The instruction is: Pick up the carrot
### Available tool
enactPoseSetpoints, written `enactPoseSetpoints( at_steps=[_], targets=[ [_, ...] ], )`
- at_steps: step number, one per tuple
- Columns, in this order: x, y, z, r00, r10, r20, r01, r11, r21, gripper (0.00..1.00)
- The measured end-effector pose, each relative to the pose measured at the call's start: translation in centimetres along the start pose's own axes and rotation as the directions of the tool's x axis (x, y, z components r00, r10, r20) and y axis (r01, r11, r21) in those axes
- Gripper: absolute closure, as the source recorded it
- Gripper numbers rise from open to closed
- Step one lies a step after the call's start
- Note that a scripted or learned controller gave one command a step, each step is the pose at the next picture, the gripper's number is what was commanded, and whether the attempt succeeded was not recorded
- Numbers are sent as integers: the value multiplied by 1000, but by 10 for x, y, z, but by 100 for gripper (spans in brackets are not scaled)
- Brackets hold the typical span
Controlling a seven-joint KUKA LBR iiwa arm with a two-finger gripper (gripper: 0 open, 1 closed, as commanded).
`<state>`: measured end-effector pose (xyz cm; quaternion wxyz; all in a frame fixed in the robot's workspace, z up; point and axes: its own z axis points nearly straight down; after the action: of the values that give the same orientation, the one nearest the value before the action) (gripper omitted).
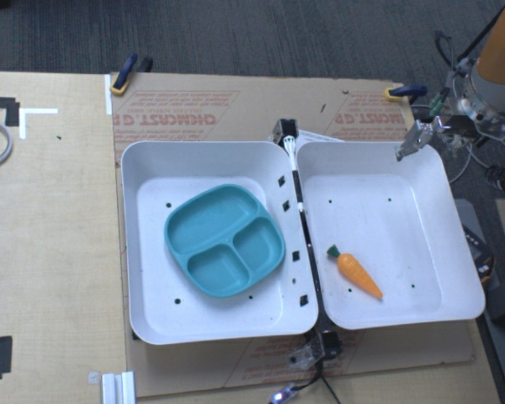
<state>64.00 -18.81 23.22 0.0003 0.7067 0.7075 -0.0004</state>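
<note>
While the carrot [358, 275] lies in the right bin [421, 301], near that bin's front edge and closer to its left wall, the arm [492, 66] is far from it, up by the bin's back right corner. The carrot lies flat and slanted, with its little green top toward the middle of the bin and its orange tip toward the front edge. Nothing touches it. The hand [414, 141] hangs over the back right rim of the bin, and I cannot tell how it is set; nothing shows in it. So the picking step looks like it is just at the start. I think the next move calls for the hand to go across the bin to the carrot, turn to match its slant, and come down over its middle. The left bin [143, 301] has a blue plate [225, 240] with three parts
</note>
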Motion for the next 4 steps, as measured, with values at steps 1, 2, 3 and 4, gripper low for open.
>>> enactPoseSetpoints(
  at_steps=[1,2,3,4],
  targets=[
    [32,-73,79,1000,3,0,-3,1000,1,0],
    [81,-110,92,1000,2,-1,-2,1000,1,0],
    [87,-156,140,1000,3,-1,-3,1000,1,0],
    [86,-155,131,1000,6,-1,-6,1000,0,100]
  ],
)
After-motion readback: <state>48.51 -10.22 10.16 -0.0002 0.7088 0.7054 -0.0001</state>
